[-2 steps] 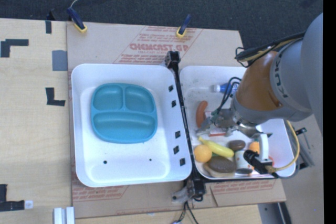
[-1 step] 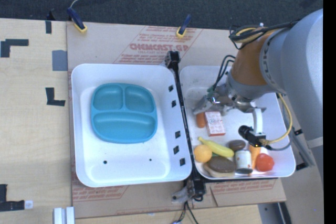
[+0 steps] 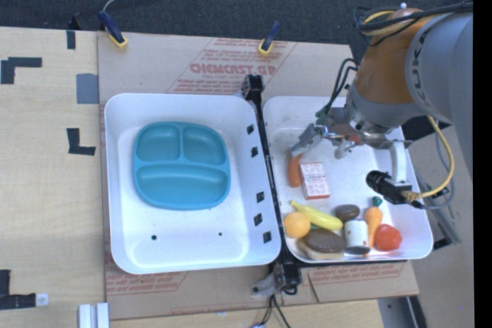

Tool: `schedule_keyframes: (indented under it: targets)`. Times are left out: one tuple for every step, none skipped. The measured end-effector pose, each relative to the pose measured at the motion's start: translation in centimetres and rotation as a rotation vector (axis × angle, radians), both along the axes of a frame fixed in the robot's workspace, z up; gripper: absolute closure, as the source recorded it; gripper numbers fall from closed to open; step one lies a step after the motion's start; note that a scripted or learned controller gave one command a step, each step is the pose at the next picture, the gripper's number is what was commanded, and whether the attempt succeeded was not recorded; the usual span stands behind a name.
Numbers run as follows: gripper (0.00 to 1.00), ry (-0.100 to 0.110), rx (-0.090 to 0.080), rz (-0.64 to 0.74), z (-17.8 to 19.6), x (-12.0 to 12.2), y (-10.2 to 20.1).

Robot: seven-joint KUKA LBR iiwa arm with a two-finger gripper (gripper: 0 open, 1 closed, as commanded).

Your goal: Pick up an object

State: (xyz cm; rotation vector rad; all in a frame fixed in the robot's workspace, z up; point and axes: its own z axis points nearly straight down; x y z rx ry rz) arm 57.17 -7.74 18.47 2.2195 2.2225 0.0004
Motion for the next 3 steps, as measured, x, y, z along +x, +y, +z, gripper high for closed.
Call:
schedule_keyframes:
  targets:
    - [0.00,-0.001,0.000,-0.001,-9.9,-0.3,-1.9]
    - [0.00,-0.002,-0.001,0.000,-9.8,4.1,-2.2]
    - [0.00,0.002,0.001,-0.001,0.0,-6.4,0.8]
